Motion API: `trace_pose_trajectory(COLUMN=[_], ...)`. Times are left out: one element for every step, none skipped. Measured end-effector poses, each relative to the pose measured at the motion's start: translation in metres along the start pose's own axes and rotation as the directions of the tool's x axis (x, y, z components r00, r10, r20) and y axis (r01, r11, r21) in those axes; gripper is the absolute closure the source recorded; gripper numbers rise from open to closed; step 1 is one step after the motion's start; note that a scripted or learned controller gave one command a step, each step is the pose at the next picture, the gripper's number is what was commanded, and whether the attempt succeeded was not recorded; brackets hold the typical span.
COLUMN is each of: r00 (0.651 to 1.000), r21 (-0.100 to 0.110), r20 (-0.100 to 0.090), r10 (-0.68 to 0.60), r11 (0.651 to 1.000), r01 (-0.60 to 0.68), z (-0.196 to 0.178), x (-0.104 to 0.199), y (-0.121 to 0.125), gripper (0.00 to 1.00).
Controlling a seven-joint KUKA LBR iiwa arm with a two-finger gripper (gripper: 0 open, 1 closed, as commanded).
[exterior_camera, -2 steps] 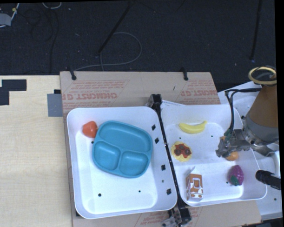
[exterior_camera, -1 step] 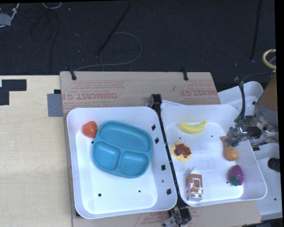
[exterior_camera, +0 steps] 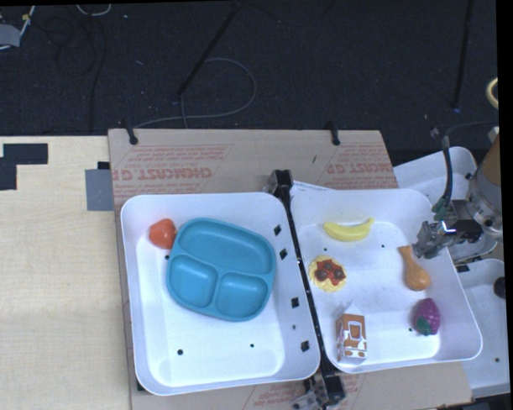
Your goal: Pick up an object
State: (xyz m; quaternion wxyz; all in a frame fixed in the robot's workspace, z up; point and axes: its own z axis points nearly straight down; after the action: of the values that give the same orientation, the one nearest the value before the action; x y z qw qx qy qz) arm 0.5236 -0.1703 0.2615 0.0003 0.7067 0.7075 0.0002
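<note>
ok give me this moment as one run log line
gripper: over right bin's right edge, beside orange drumstick toy | holding: nothing seen | right bin also: banana, purple grapes | left bin: blue tray

Seen from above at a slant. Dark carpet floor [exterior_camera: 335, 54] across the top, with thin cables [exterior_camera: 222, 75] looped over it. Pale wooden bench [exterior_camera: 49, 291] on the left, marked with black patches [exterior_camera: 16, 162] and one grey square [exterior_camera: 97, 189]. Brown cardboard sheet [exterior_camera: 238, 163] with reversed red print laid flat over the bench. Lit evenly, with soft shadows.
</note>
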Motion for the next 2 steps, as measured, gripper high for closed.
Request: trace_pose_trajectory(r00=[1.0,1.0], r21=[0.003,0.003], r20=[-0.002,-0.002], r10=[-0.003,-0.003], r11=[1.0,1.0], r01=[0.003,0.003], z=[-0.003,-0.005], x=[0.051,0.106], y=[0.0,0.012], gripper=[1.0,1.0])
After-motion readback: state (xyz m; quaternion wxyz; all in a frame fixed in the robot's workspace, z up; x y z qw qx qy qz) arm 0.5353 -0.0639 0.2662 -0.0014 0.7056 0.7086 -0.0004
